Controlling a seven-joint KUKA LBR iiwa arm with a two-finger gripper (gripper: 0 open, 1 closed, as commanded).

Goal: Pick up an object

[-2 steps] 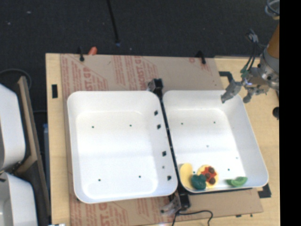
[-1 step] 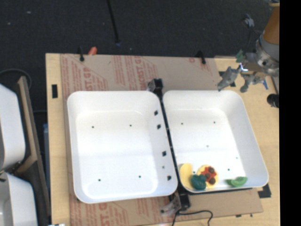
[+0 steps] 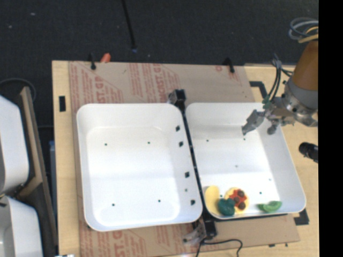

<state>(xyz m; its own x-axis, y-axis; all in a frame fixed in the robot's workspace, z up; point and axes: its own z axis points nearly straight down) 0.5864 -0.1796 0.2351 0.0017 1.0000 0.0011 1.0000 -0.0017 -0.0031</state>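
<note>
A grey two-finger gripper (image 3: 261, 123) hangs over the right bin (image 3: 225, 154), at about two o'clock from that bin's centre, near its far right corner. Its two fingers are spread apart with nothing between them. Behind it, toward three o'clock, the arm (image 3: 304, 76) rises with its orange band at the frame's right side, trailing cables.

The objects lie well apart from the gripper, along the right bin's near edge at about six o'clock. A yellow piece (image 3: 211, 193) sits leftmost, touching a dark teal lump (image 3: 225, 208). Just beside them is a yellow object with red and dark patches (image 3: 237, 196). A small green object (image 3: 269, 206) rests toward five o'clock, in the near right corner.

The left bin (image 3: 134, 165) sits alongside, at nine o'clock, on a cardboard sheet (image 3: 134, 84).
</note>
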